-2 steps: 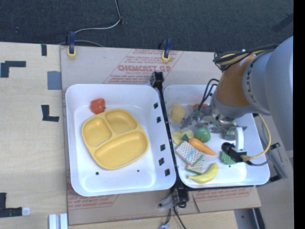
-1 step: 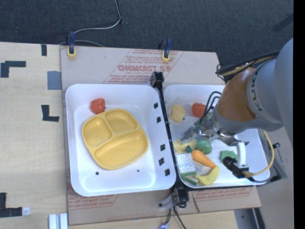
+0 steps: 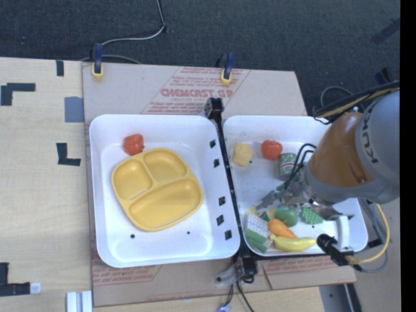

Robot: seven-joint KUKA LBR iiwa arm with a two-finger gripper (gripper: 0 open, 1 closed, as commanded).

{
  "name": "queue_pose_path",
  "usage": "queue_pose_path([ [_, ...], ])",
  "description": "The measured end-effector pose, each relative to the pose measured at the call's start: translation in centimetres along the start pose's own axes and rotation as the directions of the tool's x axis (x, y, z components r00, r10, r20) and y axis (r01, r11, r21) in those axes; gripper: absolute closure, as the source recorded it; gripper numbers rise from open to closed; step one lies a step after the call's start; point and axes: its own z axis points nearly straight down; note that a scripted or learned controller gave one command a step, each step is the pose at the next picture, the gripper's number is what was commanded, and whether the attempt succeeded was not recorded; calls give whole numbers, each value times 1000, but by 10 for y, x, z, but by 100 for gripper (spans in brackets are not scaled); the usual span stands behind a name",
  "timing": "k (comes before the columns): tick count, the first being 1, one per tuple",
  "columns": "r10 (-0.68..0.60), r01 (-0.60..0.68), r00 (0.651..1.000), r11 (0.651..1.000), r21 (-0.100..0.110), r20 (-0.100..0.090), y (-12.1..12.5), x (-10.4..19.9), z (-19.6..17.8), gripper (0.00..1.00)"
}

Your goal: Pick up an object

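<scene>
The end effector [image 3: 276, 199] is hanging low in the right bin [image 3: 296, 125], right over the green toy [image 3: 285, 216] and orange carrot [image 3: 281, 227]. I cannot tell its state.

Bench [image 3: 39, 194] with 2 white bins [image 3: 104, 239]

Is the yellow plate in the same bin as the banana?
No, the yellow plate lies in the left bin; the banana lies in the right bin.
</scene>
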Motion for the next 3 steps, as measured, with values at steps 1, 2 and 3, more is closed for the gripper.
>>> queue_pose_path([
  [1,-1,1,1000,1000,-2,-4,2,1,-12,100],
  [2,-2,3,1000,1000,16,-2,-8,62,-95,100],
  [3,-2,2,1000,1000,17,-2,-8,62,-95,0],
])
